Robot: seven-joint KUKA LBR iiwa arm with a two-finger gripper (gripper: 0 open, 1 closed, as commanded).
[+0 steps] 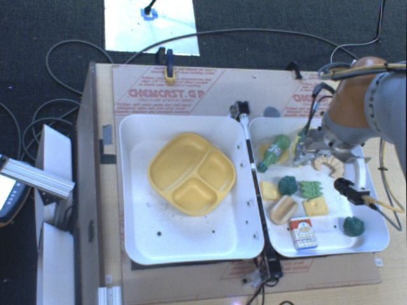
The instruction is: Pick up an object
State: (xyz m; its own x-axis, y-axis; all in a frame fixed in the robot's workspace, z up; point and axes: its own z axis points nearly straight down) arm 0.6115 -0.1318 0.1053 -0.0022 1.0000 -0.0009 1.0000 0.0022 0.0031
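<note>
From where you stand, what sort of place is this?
Likely a robot test lab: a grey arm reaches over two white bins, toy food such as a green bottle fills one, and cables trail across the floor.

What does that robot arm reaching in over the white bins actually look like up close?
The arm is a thick, rounded grey tube with a bright orange band above the wrist. Thin dark cables loop along it. Its end effector is a small cluster of silvery-grey metal parts, much slimmer than the arm itself.

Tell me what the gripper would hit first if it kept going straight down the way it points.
Probably the white floor of the right bin, between the green bottle and the croissant. The gripper hangs over that gap, though depth is hard to judge and it might clip the croissant.
</note>
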